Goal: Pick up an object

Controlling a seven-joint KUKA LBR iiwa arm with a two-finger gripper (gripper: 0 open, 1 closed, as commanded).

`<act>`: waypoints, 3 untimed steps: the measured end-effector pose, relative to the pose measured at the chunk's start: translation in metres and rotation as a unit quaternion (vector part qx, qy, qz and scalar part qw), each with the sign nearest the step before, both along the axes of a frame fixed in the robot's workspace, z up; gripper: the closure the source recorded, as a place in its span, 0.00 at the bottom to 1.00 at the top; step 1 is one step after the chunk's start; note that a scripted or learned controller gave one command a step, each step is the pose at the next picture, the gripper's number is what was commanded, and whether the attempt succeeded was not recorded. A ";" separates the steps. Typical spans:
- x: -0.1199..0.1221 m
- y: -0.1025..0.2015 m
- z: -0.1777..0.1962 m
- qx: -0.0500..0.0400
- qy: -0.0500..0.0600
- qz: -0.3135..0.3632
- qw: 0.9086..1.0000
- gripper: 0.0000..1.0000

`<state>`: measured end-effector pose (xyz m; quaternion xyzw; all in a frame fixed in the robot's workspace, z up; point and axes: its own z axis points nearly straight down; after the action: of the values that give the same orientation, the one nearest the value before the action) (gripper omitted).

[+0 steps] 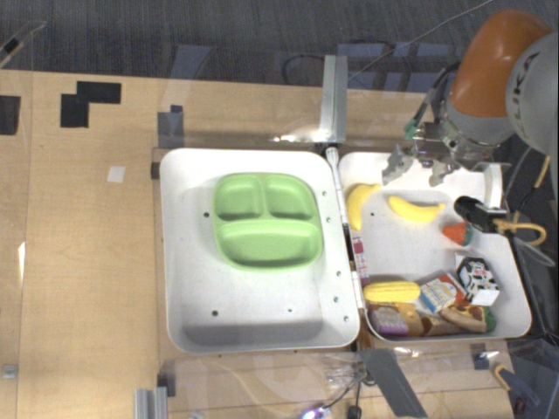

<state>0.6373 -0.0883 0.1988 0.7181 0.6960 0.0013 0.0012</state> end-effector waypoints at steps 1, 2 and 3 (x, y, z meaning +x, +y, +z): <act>0.015 -0.055 -0.103 -0.001 -0.002 0.057 0.998 0.00; 0.032 -0.063 -0.111 0.000 -0.002 0.021 1.000 0.00; 0.035 -0.061 -0.097 0.000 -0.006 0.023 1.000 1.00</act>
<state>0.6726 -0.1492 0.1017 0.7017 0.7124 0.0058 0.0057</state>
